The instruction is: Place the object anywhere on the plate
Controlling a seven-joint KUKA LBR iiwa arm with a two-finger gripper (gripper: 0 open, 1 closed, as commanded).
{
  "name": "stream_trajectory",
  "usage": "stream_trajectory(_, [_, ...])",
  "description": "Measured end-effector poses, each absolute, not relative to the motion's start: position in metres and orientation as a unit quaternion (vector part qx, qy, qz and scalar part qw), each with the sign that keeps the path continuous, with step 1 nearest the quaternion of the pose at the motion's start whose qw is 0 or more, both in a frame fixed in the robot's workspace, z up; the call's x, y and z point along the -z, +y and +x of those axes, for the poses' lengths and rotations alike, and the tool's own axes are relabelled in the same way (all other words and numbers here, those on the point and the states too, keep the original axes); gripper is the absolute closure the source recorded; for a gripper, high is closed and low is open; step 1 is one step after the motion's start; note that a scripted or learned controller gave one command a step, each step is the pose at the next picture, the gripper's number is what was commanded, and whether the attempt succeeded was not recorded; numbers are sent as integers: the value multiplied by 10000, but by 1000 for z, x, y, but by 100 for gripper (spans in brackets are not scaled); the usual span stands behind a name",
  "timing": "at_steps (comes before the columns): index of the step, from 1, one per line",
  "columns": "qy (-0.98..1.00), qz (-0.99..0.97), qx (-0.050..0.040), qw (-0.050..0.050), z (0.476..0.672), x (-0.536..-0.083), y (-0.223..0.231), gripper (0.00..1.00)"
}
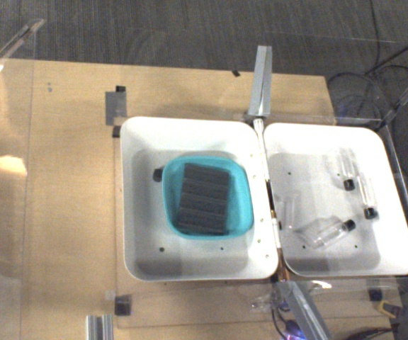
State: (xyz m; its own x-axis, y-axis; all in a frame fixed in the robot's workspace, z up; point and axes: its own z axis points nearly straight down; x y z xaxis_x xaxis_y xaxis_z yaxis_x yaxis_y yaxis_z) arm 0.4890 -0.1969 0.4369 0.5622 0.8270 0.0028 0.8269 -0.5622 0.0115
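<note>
Right bin (402, 211): three clear vials (346, 168) with black caps. Left bin (137, 190): teal plate (243, 190) carrying a dark ridged block (204, 197).

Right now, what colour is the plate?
Turquoise blue plate, clearest in the camera view.

From my seat the counter (55, 211) reads as pale wood, matt, under a clear sheet that catches glare at the left. Both bins, left bin (137, 261) and right bin (395, 261), look like smooth white plastic with a soft sheen. The plate (241, 190) is glossy turquoise plastic. On it, the dark ribbed block (202, 198) seems matt, perhaps foam or rubber. Three clear vials (324, 232) look glassy, capped black.
</note>
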Motion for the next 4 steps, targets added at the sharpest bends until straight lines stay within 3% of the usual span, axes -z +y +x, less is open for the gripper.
stream_trajectory(1, [4303,9027,-29,22,488,-422,-197,0])
stream_trajectory(4, [2609,9653,-43,26,488,-436,-205,0])
